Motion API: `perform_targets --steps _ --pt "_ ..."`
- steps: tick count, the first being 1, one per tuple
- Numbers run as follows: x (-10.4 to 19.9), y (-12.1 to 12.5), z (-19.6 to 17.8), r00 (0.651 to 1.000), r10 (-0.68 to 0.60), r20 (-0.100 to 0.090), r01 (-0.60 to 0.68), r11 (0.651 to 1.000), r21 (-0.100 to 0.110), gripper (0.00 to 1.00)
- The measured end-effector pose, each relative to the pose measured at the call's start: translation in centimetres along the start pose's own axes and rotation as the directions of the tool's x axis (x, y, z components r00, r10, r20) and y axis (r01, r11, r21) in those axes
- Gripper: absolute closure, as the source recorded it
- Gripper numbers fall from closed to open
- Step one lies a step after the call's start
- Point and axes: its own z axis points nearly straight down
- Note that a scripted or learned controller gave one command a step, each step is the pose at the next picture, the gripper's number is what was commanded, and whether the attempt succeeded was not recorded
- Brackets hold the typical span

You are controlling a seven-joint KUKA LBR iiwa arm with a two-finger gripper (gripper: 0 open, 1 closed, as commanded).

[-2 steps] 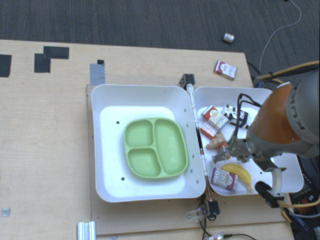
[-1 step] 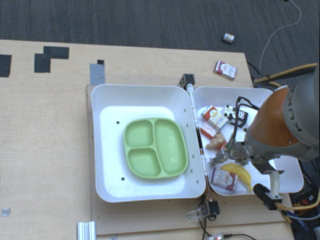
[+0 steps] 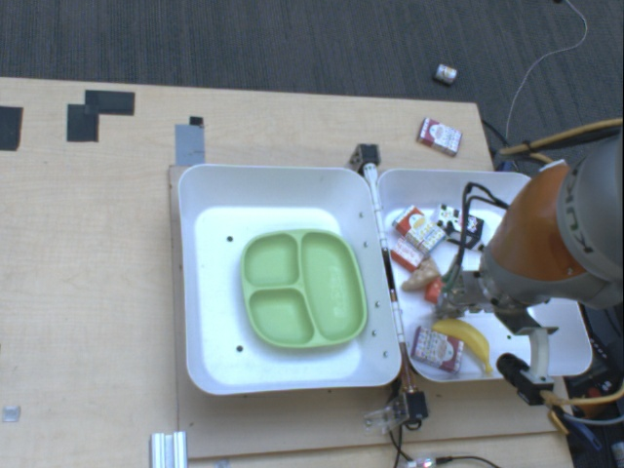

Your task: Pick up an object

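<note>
The right bin holds several small things. A red and white carton lies at its back left, and a brown lumpy item sits just in front of it. Further forward are a yellow banana and a dark red packet by the front wall. A small black and white item lies near the back. My gripper hangs low over the bin's left half, between the brown item and the banana. The grey wrist and orange band hide its tips.
The left bin holds a green three-part plate. A red packet lies on the bench behind the right bin, with a small grey can on the floor beyond. Cables run along the bench's right side.
</note>
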Motion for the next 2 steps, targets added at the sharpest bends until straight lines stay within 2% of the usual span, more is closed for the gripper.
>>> perform_targets --steps 1,2 --pt "0.0 0.0 0.0 1.0 0.001 0.0 -0.001 1.0 0.0 0.0" --pt "0.0 -0.3 1.1 1.0 0.003 0.0 -0.003 1.0 0.006 0.0"
